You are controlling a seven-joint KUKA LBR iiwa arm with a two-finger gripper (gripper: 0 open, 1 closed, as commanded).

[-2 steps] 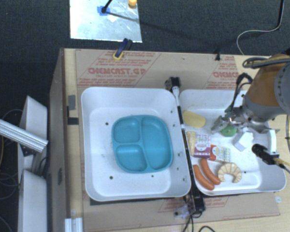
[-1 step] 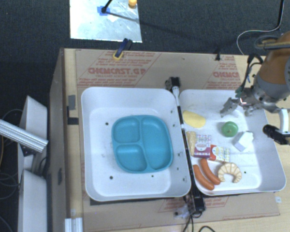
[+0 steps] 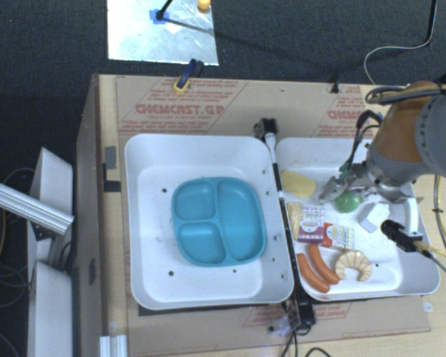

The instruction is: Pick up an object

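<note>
I see the gripper [image 3: 337, 187] low in the right bin [image 3: 420, 277], fingers' state unclear. Small round green ball [image 3: 347, 201] sits just beside its tips. Left bin [image 3: 145, 199] w/ blue tray [image 3: 218, 220] well apart; cardboard-topped bench [image 3: 230, 106], dark floor.

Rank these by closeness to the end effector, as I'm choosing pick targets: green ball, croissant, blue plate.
From the end effector:
1. Green ball, right beside it in the right bin.
2. Croissant, toward that bin's near edge.
3. Blue plate, across in the left bin.
</note>
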